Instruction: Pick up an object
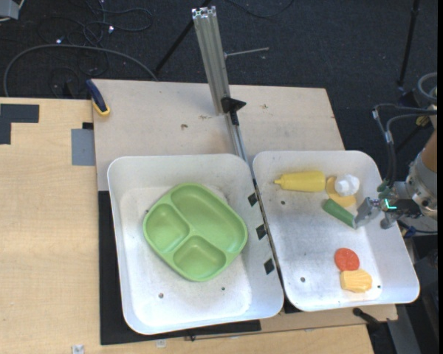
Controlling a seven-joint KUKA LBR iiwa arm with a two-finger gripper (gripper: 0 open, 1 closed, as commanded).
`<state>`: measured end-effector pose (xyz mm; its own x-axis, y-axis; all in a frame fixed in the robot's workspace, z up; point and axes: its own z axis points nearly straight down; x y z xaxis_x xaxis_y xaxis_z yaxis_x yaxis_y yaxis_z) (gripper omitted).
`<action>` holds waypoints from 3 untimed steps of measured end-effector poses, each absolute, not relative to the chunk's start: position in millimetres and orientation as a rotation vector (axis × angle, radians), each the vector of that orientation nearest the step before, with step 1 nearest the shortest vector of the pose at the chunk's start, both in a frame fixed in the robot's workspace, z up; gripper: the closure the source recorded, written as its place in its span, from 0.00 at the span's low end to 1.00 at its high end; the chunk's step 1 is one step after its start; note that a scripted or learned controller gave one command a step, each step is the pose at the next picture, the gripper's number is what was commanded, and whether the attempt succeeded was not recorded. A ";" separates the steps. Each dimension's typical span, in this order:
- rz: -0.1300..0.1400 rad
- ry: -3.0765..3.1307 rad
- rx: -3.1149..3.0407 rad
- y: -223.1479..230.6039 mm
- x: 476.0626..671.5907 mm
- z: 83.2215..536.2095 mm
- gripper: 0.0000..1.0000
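- Dark carpeted floor with loose black cables behind; pale wood bench (pixel 37 220) in front, bearing two shallow white bins side by side.
- Left bin (pixel 133 301): one green compartment tray (pixel 195 231), smooth moulded plastic, three wells, rounded corners, lying flat and slightly turned.
- Right bin (pixel 310 286): the loose pieces. Yellow squeeze bottle (pixel 303 181) on its side near the far wall; small white rounded piece (pixel 347 185) just beside it; green stick-shaped piece (pixel 338 212) lying slantwise below those; red disc (pixel 346 258) and a yellow-orange block (pixel 356 281) close together toward the near corner. All look like glossy toy plastic.
- Tool (pixel 372 214) sits low at the right bin's right-hand side, just beside the end of the green stick-shaped piece. Metal grey, small teal light on it. How far its fingers stand apart: cannot tell, too small and cluttered. Nothing visibly between them.
- Progress, as judged: no piece lifted; everything rests on the bin floors. The arm looks placed for a try at the green piece. Grasp and lift remain.
- Upright aluminium post (pixel 210 57) rises behind the bins.
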<state>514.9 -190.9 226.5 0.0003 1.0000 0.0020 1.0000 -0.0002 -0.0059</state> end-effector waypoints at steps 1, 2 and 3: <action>0.002 -2.219 -2.219 -191.0 515.6 227.6 0.00; 0.006 -2.216 -2.215 -185.1 517.7 164.5 0.00; 0.006 -2.216 -2.217 -186.5 518.3 120.4 0.00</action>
